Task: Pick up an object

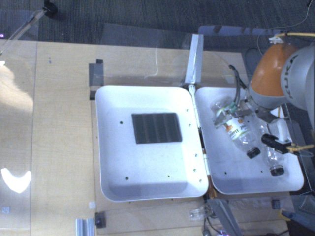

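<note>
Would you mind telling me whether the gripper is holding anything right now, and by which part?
It cannot be told: the gripper is down among clear plastic bottles in the right bin, but no grasp is visible.

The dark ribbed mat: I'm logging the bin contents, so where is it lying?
The dark ribbed mat lies flat in the left bin, slightly above its middle, apart from the clear bottles in the right bin.

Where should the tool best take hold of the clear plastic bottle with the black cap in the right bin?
Probably across the clear plastic bottle with the black cap at mid-body, coming from above. It lies flat on the floor of the right white bin, slanting toward the lower right, so the fingers should close across its narrow width, not along its length.
</note>
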You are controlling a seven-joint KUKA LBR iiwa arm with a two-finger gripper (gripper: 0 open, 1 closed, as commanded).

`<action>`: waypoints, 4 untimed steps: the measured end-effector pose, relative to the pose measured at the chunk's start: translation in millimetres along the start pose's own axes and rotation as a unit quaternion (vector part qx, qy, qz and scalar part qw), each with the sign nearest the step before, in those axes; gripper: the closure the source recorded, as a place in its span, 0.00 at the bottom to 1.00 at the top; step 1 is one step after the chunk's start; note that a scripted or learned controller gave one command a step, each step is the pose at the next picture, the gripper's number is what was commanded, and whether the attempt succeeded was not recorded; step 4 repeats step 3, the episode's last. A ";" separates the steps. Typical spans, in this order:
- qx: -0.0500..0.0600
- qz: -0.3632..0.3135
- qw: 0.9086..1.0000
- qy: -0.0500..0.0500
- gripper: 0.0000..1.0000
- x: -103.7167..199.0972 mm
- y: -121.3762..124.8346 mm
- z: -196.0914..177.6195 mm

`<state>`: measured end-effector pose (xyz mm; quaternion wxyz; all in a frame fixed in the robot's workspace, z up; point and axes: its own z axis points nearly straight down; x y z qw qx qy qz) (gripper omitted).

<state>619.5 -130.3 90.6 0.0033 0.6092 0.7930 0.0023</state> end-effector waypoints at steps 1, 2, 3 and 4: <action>-0.003 0.000 1.000 -0.001 1.00 0.5 2.4 -12.2; 0.000 -0.054 0.999 0.000 1.00 28.0 15.9 -88.6; 0.000 -0.017 1.000 0.001 1.00 111.4 -36.7 -180.0; 0.000 -0.017 1.000 0.001 1.00 111.4 -36.7 -180.0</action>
